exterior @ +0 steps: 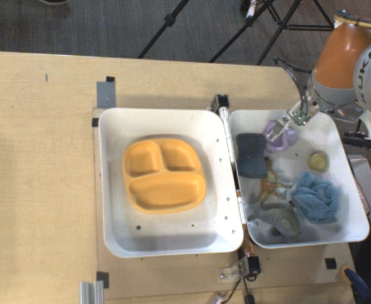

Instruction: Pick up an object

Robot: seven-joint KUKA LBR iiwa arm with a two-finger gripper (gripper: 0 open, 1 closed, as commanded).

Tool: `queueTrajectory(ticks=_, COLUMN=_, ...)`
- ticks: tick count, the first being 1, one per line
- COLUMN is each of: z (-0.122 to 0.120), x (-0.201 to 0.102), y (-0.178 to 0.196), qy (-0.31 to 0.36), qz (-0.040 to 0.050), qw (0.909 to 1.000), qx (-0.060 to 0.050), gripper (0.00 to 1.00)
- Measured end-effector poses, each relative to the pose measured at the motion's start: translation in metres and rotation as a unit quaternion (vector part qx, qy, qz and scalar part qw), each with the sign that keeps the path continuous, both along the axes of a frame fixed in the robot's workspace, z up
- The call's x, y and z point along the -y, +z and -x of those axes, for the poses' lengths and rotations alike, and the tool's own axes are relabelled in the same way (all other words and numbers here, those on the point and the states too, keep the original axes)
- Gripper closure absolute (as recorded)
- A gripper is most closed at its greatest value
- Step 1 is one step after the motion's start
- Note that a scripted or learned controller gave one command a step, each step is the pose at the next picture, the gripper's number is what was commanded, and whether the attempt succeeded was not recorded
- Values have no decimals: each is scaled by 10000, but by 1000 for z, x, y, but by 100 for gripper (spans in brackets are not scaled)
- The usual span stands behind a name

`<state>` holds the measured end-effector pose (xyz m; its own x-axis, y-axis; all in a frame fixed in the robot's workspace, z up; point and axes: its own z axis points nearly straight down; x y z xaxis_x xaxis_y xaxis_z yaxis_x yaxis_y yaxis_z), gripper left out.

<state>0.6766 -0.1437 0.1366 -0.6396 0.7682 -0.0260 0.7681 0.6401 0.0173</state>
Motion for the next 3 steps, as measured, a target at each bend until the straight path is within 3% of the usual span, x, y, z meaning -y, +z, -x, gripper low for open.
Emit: queueTrajectory(ticks=3, z=0, x=3, y=-3, qy=262, qz=14, qw=9997, qx=11, gripper=0)
